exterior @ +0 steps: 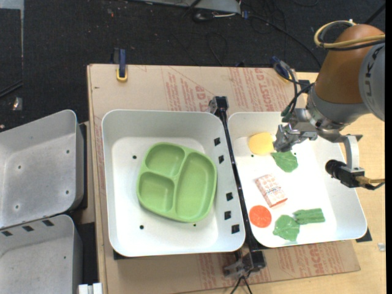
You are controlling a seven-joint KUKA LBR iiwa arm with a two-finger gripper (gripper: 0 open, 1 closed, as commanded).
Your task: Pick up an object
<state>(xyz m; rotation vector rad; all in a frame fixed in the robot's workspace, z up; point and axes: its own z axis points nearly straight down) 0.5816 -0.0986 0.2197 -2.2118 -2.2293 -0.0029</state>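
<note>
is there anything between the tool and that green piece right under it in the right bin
Nothing visible. The tool sits directly over the green piece, with the yellow object just to the side and the small box lying farther down the right bin.

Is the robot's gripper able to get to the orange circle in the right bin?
Probably yes. The orange circle lies flat in the right bin with nothing on top of it. The gripper is over that same bin, beside the yellow piece.

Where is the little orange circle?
The orange circle lies in the right bin, near its front edge, just below the small red-and-white box and left of the green broccoli piece.
</note>
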